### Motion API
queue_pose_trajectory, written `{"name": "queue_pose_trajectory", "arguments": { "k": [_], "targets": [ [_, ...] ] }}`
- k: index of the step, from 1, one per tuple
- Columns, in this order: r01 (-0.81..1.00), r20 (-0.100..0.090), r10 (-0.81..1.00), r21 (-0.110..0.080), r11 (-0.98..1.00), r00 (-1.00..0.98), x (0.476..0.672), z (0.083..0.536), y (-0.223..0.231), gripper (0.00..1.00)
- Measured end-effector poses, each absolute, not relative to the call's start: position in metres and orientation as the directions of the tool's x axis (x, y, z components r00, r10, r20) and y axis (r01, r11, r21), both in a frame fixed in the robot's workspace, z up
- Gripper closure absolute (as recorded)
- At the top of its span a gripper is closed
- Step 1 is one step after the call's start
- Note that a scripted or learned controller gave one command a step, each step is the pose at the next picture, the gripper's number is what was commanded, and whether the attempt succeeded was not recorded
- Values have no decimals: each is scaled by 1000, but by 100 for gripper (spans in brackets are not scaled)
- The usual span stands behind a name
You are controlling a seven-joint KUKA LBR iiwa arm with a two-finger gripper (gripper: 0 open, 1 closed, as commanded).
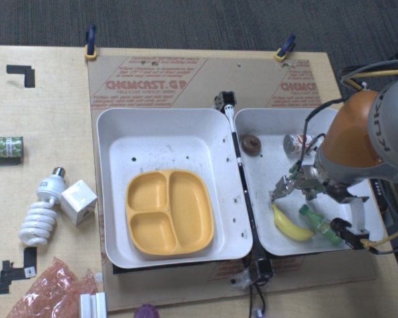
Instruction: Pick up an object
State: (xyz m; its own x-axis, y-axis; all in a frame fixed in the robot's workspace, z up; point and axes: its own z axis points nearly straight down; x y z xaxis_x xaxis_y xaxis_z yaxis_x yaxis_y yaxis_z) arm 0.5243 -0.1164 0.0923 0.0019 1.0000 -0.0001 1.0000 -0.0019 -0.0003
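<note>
Left bin (pixel 113 144): sitting nearest, holding one yellow three-compartment plate (pixel 170 212) lying flat.
Right bin (pixel 265 121): containing a banana (pixel 290 224), a green bottle (pixel 320 224), a small can (pixel 295 144) and a brown round object (pixel 252 144).
Arm (pixel 358 138): reaching in over the right bin.
Gripper (pixel 285 187): hovering just above the banana's upper end; fingers' spread impossible to tell, nothing seen held.
</note>
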Motion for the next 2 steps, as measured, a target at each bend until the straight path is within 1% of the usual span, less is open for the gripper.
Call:
{"name": "queue_pose_trajectory", "arguments": {
  "k": [1,2],
  "targets": [
    [1000,-1,1000,3,-4,4,525,102,-117,100],
    [1000,-1,1000,2,2,-2,579,101,-136,100]
  ]
}}
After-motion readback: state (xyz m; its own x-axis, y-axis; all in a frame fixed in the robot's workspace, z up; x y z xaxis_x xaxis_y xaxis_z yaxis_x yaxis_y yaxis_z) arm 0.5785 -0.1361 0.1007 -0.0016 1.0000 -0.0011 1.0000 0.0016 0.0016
